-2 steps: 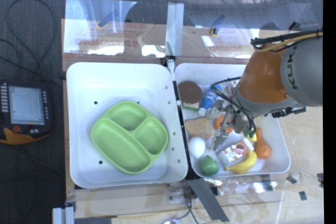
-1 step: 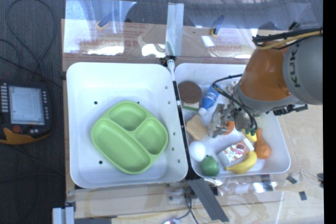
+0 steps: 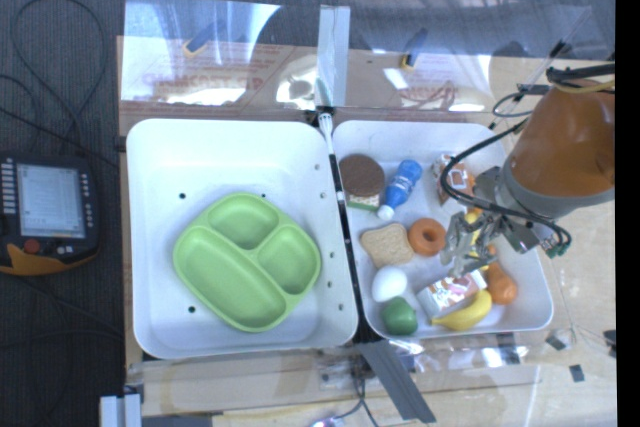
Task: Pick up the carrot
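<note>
The carrot [image 3: 500, 283] is a short orange piece lying near the right wall of the right bin [image 3: 350, 245], just above a yellow banana [image 3: 466, 313]. My gripper [image 3: 470, 250] hangs under the orange wrist band, pointing down into that bin, just up and left of the carrot. Its fingers stand apart and I see nothing held between them. The carrot's upper left end is partly hidden behind the gripper.
Crowded around the carrot are a white and red carton [image 3: 447, 293], an orange donut [image 3: 427, 236], toast [image 3: 385, 242], a white egg [image 3: 390, 283], a green lime [image 3: 399, 316], a blue bottle [image 3: 402, 183] and a brown cookie [image 3: 362, 179]. A green divided plate [image 3: 248, 260] lies in the left bin.
</note>
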{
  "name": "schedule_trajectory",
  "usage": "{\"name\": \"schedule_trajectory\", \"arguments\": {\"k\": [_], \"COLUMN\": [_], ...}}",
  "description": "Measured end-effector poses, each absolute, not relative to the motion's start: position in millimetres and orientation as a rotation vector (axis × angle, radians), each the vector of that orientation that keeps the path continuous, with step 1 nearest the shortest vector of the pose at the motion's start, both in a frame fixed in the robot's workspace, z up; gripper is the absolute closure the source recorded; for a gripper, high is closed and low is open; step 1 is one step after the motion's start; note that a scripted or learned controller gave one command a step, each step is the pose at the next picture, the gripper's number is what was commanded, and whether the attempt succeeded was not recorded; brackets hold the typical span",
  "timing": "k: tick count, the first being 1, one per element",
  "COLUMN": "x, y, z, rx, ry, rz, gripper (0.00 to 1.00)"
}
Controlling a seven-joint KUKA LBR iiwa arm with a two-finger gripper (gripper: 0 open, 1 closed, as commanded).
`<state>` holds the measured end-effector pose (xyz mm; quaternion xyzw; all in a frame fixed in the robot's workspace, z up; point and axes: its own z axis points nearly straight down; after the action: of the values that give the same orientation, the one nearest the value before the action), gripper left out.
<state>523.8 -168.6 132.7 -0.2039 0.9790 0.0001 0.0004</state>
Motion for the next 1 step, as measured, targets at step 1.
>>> {"name": "schedule_trajectory", "arguments": {"k": [1], "x": [525.3], "y": [-135.0], "z": [234.1], "rx": [-0.332], "ry": [3.120], "rz": [0.001], "gripper": [1.00]}}
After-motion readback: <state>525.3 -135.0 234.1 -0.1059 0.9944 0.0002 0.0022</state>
